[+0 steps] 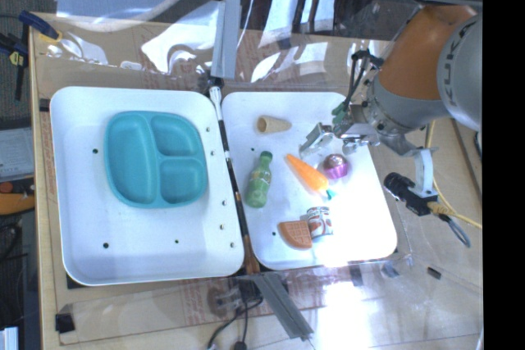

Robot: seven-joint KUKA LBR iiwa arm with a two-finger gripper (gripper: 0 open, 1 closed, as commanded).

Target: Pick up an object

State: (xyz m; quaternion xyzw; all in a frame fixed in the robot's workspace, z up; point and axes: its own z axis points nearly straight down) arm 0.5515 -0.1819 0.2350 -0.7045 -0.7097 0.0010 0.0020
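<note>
You have the purple onion (336, 167) lying in the right bin (371, 235), touching the carrot (306, 174) on its left; the end effector (335, 138) hangs just above the onion, fingers spread, pinching nothing; a green bottle (258, 179) lies left of the carrot, a cone (273, 125) nearer the far wall, a biscuit (294, 234) and small can (319, 222) near the front; the left bin (70, 176) holds a teal divided tray (156, 157).
</note>
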